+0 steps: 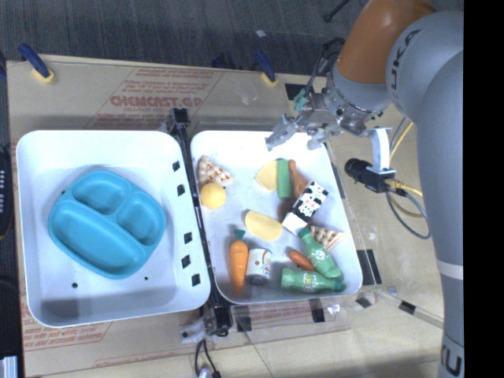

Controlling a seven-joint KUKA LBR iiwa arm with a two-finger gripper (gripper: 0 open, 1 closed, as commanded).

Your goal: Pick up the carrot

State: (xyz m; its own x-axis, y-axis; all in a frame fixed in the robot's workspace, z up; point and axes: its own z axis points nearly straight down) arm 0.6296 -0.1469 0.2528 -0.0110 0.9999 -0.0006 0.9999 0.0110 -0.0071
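Gripper hovering over right bin's far edge, fingers spread, gripping nothing. Carrot lying near front wall, beside small can. Looking light, rigid, smooth; gripping mid-body across width seeming best.

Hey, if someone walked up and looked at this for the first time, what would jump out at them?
Probably the big blue tray, alone in the left bin. Next, the heap of toy food crowding the right bin, with the carrot near its front edge beside a small can. Then the grey arm with its orange band, coming in from the right, its gripper above that bin's far edge and well away from the carrot.
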